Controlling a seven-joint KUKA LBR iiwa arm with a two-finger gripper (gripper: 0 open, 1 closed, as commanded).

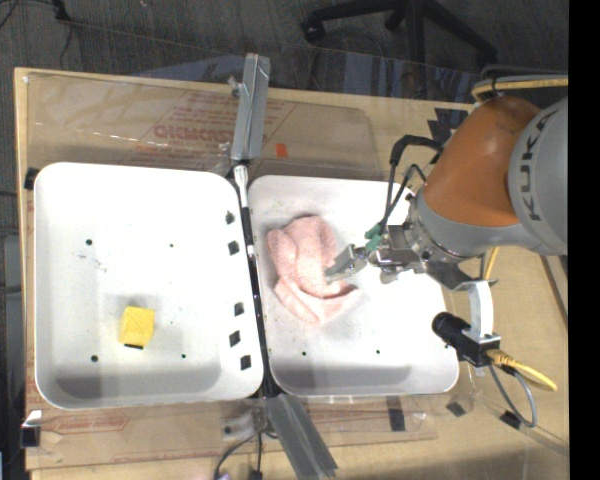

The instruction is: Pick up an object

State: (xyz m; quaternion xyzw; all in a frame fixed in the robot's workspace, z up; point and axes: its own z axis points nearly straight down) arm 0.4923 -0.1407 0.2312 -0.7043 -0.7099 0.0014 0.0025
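A soft, crumpled pink cloth (302, 266) lay bunched in the right bin (420, 368), toward its nine o'clock side. The gripper (342, 266) pressed against the cloth's three o'clock edge; how wide its metal fingers stood, or whether they pinched any fabric, I could not tell. A small yellow block (137, 326) sat at seven o'clock in the smooth white left bin (60, 268).

A cloth (305, 266) lies in the right bin (420, 368); a block (137, 326) sits in the left bin (60, 268).
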